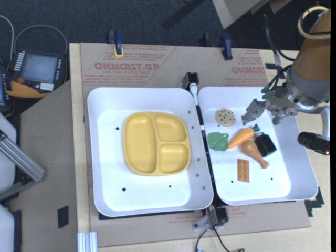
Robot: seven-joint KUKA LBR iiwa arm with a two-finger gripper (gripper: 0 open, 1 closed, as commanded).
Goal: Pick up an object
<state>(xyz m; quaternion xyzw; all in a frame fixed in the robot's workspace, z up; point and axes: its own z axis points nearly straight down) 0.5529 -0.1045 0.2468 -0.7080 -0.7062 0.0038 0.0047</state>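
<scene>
Gripper [265, 112]: upper right, over the right bin [294, 190]; fingers spread, nothing between them.
Carrot [241, 137]: just below it.

The arm [314, 56] is cut off by the right edge, and the hand [265, 112] partly hides a small teal item [255, 127].

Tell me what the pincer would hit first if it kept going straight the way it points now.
Probably the carrot: the pincer hangs over the right bin, angled down toward the carrot's upper end. Depth is unclear; it might land on bin floor beside the cookie.
</scene>
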